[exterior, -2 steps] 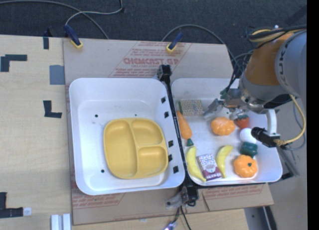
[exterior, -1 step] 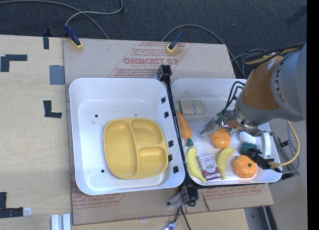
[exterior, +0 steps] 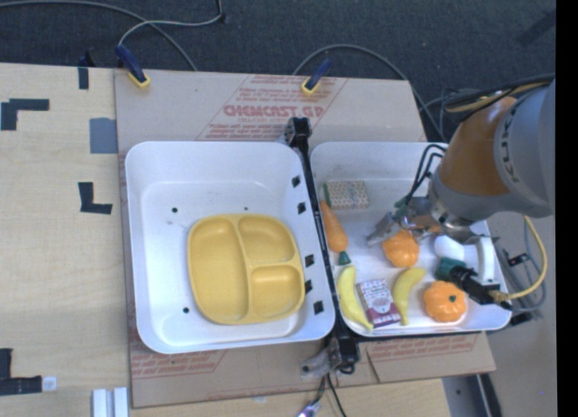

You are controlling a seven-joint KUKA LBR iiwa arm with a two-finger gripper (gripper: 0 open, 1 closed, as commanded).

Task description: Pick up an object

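Observation:
The right bin (exterior: 379, 161) holds several small items. A small orange fruit (exterior: 400, 251) lies near its middle. My gripper (exterior: 398, 228) hangs right over that fruit, open, with its fingers (exterior: 381, 228) spread to either side of the fruit's top and nothing gripped between them. Nearby lie an orange carrot (exterior: 334, 229), a speckled grey sponge block (exterior: 348, 194), two yellow bananas (exterior: 350, 298) (exterior: 408, 290), a maroon packet (exterior: 376, 301), a larger orange fruit (exterior: 444, 303) and a white piece (exterior: 449, 247).
The left bin (exterior: 153, 180) holds a yellow divided plate (exterior: 246, 267). A black divider (exterior: 307, 217) runs between the two bins. The arm's grey and orange body (exterior: 492, 167) overhangs the right bin's far right corner. Blue and yellow clamps (exterior: 133, 65) hold the cardboard at the back.

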